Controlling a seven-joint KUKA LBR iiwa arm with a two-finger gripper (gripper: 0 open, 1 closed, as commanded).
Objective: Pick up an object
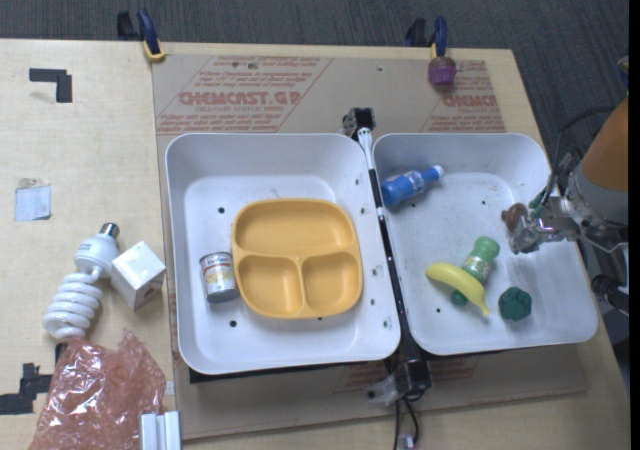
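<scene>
The right bin (pixel 560 323) carries the candidate objects: a yellow banana (pixel 458 285) is laid near the bin's middle towards its front edge, a green bottle (pixel 479 258) is tilted just behind it and appears to touch it, a dark green lumpy object (pixel 516 303) is set near the front right corner, and a blue bottle (pixel 408 185) is laid on its side near the back left corner, close to the wall shared with the other bin. The gripper (pixel 524 230) is seen over the right edge of this bin, above and right of the green bottle and apart from it; nothing is seen between its fingers, and whether it is open or closed cannot be told. The arm's orange band (pixel 610 153) is seen at the view's right edge. In the left bin (pixel 190 268), a yellow three-compartment tray (pixel 297 257) is placed in the middle, and a small can (pixel 217 276) is stood upright just beside the tray's left edge. On the bench left of the bins, a white spiral light bulb (pixel 80 290) is laid beside a small white cube (pixel 138 274), touching or nearly so, with crumpled pink plastic wrap (pixel 95 398) near the front left corner. A purple object (pixel 442 69) is set behind the right bin, below a blue clamp (pixel 438 34).
</scene>
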